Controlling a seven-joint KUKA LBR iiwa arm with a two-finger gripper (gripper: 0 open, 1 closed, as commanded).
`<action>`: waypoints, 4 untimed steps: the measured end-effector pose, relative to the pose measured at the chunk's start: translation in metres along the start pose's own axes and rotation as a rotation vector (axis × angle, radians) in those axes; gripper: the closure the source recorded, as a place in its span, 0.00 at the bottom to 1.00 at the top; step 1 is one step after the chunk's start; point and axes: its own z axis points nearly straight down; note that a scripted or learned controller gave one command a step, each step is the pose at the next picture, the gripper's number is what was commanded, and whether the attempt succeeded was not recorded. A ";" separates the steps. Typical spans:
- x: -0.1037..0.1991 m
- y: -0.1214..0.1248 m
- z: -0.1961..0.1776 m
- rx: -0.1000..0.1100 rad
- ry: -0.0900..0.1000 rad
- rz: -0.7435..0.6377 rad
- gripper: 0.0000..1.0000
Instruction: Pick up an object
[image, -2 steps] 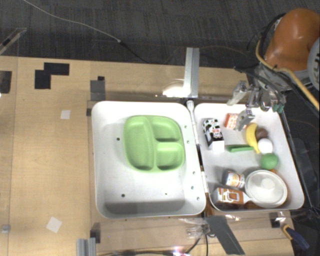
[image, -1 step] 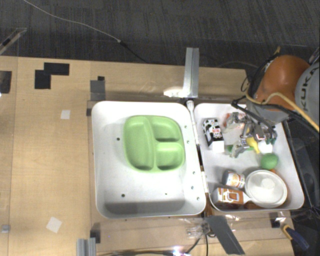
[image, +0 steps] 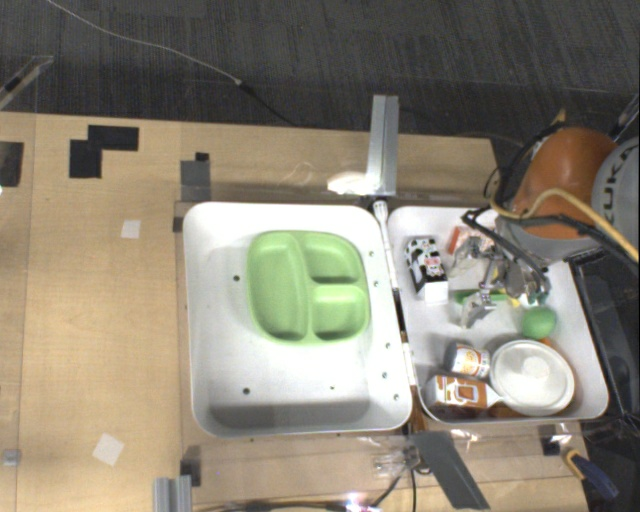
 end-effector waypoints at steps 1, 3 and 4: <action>0.065 0.045 -0.003 0.002 -0.012 0.163 0.00; 0.034 0.040 -0.002 0.001 -0.002 0.442 0.00; 0.079 0.031 -0.003 0.001 -0.008 0.380 0.00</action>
